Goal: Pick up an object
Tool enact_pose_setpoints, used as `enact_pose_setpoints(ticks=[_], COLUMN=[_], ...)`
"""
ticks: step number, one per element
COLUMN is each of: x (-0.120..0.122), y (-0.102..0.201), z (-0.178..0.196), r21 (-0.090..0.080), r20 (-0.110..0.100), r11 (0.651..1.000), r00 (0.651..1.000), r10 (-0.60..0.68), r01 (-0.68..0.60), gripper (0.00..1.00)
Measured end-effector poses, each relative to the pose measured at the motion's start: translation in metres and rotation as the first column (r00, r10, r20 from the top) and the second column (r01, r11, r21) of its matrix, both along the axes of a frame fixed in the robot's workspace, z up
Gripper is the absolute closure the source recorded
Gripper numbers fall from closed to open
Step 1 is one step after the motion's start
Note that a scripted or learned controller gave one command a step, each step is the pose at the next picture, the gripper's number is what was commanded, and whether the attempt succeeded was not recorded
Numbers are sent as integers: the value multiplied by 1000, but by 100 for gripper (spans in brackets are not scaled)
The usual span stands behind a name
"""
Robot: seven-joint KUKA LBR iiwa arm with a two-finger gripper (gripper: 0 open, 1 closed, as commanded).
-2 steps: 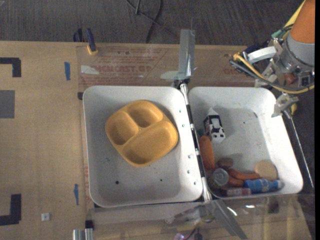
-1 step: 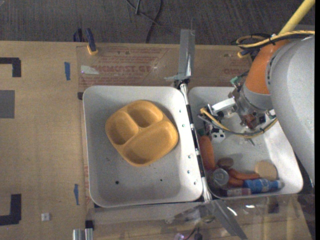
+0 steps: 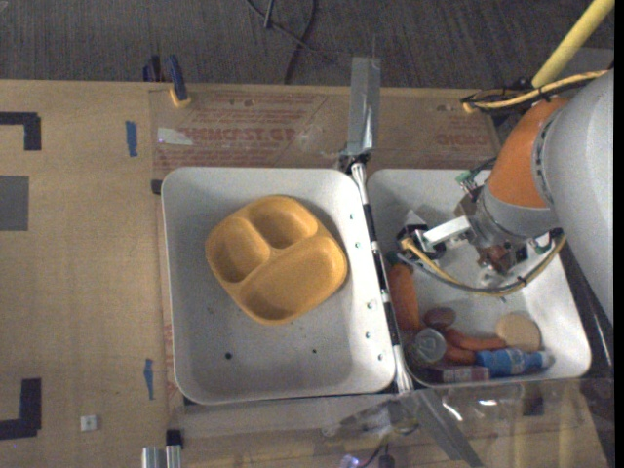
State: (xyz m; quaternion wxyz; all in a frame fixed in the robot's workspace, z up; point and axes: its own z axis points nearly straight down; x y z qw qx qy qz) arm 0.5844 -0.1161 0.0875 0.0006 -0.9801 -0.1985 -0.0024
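- So, gripper [image 3: 490, 257] hangs over the right bin [image 3: 421, 199]; can't tell whether it's spread or pinched.
- Nothing looks lifted yet: carrot [image 3: 405, 296], can [image 3: 426, 346] and bottle [image 3: 513, 362] lie near.

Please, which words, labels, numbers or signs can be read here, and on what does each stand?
Red print on the cardboard behind the left bin: capitals, too blurred to read.
Red print on the cardboard behind the right bin: partly hidden, blurred.
Label on the blue bottle in the right bin: too small to read.
No text can be quoted with certainty.
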Motion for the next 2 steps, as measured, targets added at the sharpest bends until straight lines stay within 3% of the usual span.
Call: enact_pose_setpoints(ticks=[1, 2], x=[0, 46], y=[0, -11], z=[10, 133], r21=[2, -1], r20=[0, -6], r11=[1000, 990], r00=[1000, 990], r10=[-4, -139], r01=[4, 139], gripper=[100, 100])
